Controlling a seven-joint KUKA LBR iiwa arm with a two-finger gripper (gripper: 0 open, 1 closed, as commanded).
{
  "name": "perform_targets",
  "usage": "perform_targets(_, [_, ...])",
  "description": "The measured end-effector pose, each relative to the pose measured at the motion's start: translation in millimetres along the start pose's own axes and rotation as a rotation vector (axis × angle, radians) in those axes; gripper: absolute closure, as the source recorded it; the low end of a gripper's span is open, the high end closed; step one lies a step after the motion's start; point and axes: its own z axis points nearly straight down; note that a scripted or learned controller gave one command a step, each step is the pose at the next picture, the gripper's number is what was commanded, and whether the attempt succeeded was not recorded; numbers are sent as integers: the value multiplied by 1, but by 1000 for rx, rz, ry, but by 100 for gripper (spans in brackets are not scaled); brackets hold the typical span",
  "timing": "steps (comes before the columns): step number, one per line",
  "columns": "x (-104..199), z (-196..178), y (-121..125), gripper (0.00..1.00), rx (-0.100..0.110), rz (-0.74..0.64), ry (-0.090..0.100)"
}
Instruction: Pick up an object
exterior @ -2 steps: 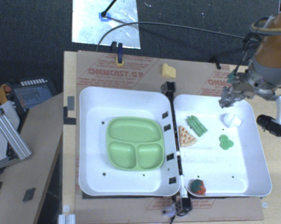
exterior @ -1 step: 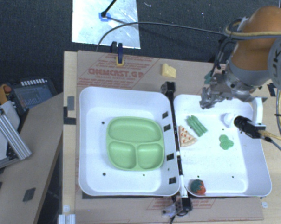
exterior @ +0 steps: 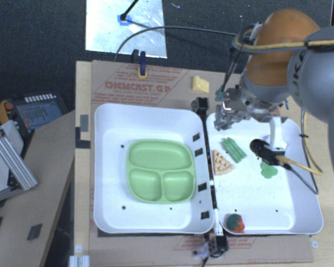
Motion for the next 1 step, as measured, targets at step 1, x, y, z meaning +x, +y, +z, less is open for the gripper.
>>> perform_targets(1, [43,18,-1,100,1,0,0])
